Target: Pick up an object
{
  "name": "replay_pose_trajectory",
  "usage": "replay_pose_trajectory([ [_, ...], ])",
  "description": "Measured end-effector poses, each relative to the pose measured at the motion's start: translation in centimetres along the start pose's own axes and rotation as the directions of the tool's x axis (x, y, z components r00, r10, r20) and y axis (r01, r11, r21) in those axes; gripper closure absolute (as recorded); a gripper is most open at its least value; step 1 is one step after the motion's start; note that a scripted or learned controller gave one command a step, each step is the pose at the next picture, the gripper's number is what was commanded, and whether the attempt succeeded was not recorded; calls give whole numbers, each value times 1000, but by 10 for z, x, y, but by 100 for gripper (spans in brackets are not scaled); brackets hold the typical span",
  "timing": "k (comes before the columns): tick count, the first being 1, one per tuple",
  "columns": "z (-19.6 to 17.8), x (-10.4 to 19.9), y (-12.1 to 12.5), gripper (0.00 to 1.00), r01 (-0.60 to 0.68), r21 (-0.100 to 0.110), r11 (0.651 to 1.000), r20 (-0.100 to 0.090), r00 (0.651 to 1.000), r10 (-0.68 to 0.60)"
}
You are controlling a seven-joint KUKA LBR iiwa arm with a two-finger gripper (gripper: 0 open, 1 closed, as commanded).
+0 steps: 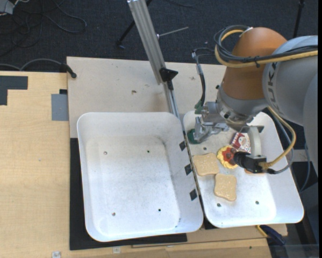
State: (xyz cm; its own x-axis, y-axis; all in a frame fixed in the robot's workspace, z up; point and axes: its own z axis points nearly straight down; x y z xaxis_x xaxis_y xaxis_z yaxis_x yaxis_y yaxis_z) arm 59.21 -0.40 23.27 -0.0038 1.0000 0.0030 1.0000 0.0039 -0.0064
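Tan, toast-like foam slices lie in the right white plastic bin (290,208), one (206,164) near its left wall, another (225,187) just below; a yellow-and-red toy (227,157) sits beside them; the metal gripper (199,131) hangs low over the upper left corner, likely lining up a pick; whether it is spread, I cannot tell.

place: robotics lab | signs: grey arm (290,85) with orange band reaching over a plywood bench (112,87) | two white bins (91,138) side by side | aluminium strut (147,36) rising from the bench | loose cables (53,9) on dark carpet behind
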Motion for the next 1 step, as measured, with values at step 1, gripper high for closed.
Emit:
replay_pose_trajectory([
  [1,-3,46,4,100,0,-4,1000,1,1000,0],
])
